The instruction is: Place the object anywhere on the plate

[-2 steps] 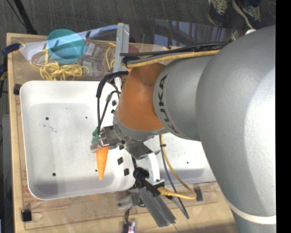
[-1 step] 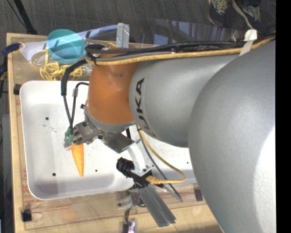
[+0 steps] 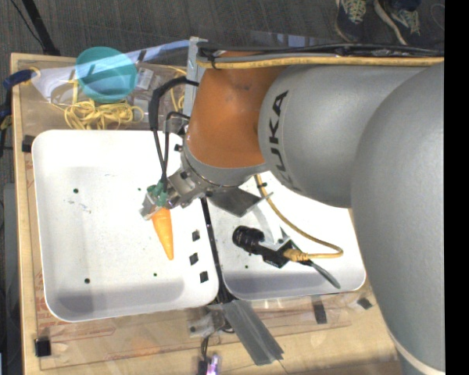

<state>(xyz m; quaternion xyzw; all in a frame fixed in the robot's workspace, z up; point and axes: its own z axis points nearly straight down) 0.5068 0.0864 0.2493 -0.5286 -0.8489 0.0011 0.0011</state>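
Watching gripper (image 3: 158,203) over left bin (image 3: 86,233), near its right wall. I see it closed on the green top of carrot (image 3: 165,233). Carrot hangs orange tip down, pointing toward bin's near edge, close to the wall shared with right bin (image 3: 297,283). Can't tell from here whether tip touches bin floor. Arm covers most of right bin. Behind left bin, on worktop (image 3: 125,338): teal thing (image 3: 105,73) and yellow cord (image 3: 102,114), touching each other.

Bright even overhead light, left bin (image 3: 86,241) near glare, soft shadow beneath arm (image 3: 336,108), slight overall blur
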